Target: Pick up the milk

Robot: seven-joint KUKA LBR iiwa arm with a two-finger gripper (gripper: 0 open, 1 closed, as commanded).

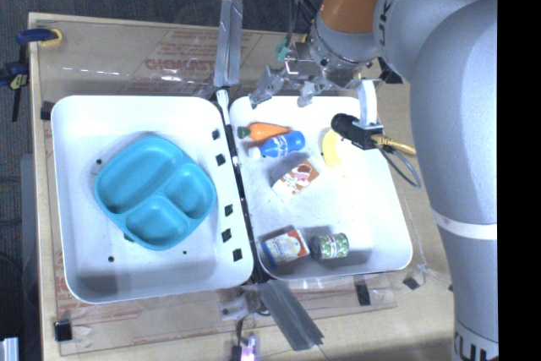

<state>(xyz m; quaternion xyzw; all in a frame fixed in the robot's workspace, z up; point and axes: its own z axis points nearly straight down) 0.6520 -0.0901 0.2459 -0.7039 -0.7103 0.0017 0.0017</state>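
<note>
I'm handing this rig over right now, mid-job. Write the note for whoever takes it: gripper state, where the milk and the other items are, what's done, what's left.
Gripper: at the far rim of the right bin, holding nothing; whether the fingers are open or shut can't be read from here.
Milk: likely the small carton lying mid-bin, untouched; a second carton lies at the near edge, so check the labels.
Other items in the right bin: carrot, blue bottle, yellow item, green can.
Left bin: blue divided tray.
Done: nothing picked up yet.
Left: descend on the milk, grasp, lift.
</note>
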